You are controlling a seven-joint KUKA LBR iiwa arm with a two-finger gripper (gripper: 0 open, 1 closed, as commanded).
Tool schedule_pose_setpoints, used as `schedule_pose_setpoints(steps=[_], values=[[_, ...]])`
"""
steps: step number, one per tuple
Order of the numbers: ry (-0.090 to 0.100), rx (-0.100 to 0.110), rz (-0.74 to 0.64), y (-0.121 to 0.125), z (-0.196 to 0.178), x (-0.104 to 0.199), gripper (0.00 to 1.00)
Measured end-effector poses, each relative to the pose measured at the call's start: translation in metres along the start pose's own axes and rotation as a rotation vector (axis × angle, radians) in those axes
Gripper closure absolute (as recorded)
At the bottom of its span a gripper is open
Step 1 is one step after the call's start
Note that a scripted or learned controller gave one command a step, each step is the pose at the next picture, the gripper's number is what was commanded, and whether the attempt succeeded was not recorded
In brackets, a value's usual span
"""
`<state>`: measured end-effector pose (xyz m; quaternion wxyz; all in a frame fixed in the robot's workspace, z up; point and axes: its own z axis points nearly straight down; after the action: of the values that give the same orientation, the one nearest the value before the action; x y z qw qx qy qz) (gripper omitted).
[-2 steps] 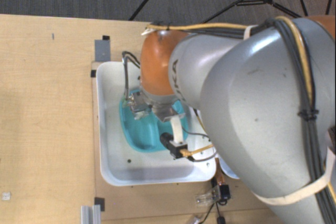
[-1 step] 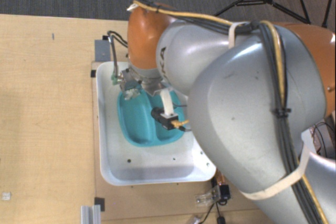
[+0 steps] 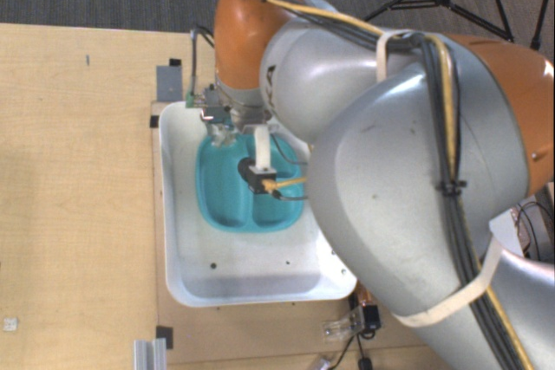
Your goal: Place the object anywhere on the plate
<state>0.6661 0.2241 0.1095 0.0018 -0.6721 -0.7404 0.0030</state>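
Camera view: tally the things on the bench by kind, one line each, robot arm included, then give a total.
White bin: 1
Teal plate, lying in that bin: 1
Grey and orange arm, reaching over the plate: 1
Total: 3

Table (image 3: 78, 186): one, pale wood.
White bin (image 3: 247, 288): one in sight.
Teal plate (image 3: 221, 191): one, inside the bin.
Plate compartments: two, side by side.
Robot arm (image 3: 390, 186): one, grey and orange.
Grey blocks (image 3: 169, 82) beside the bin: two.
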Motion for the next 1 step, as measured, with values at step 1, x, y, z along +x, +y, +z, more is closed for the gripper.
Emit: schedule_pose_setpoints(steps=[1], values=[[0.004,-0.011,0.066,-0.0874,-0.0140,-0.0087,1.00]])
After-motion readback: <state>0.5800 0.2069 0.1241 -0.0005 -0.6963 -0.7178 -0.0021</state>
